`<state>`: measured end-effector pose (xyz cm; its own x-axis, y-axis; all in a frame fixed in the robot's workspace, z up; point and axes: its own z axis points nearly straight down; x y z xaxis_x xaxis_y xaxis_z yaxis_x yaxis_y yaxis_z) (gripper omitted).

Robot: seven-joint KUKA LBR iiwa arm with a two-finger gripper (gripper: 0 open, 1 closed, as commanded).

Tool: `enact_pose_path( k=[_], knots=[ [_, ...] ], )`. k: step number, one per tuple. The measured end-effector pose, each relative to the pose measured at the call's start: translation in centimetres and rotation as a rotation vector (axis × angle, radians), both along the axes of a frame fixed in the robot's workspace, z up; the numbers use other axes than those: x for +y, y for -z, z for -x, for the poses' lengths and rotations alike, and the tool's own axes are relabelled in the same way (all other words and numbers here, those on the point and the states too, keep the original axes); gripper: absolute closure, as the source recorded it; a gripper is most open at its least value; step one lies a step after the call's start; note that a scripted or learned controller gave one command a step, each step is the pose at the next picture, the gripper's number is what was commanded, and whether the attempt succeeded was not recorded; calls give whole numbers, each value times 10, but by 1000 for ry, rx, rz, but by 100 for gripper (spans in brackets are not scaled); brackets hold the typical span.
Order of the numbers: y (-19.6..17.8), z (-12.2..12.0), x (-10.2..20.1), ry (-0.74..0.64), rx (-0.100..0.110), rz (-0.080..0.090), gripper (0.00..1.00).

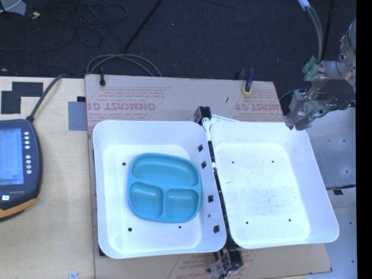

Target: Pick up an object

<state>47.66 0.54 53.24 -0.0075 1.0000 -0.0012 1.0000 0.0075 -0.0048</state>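
Resting in the left shallow white plastic bin (pixel 110 150), the blue three-compartment plastic tray (pixel 164 186) lies flat. Two-finger metal gripper (pixel 300 121) hovers at 2 o'clock (finger opening cannot be told).

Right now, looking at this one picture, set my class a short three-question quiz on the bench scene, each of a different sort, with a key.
1. True or false: the blue divided plate lies in the left bin.
2. The pincer is: A) over the plate, B) near the right bin's far right corner, C) between the bins.
3. How many compartments does the plate have?

Key: 1 true; 2 B; 3 three.
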Motion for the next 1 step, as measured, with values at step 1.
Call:
enact_pose_path(
  k=[1],
  knots=[
    [187,3,38,6,16,1,100]
  ],
)
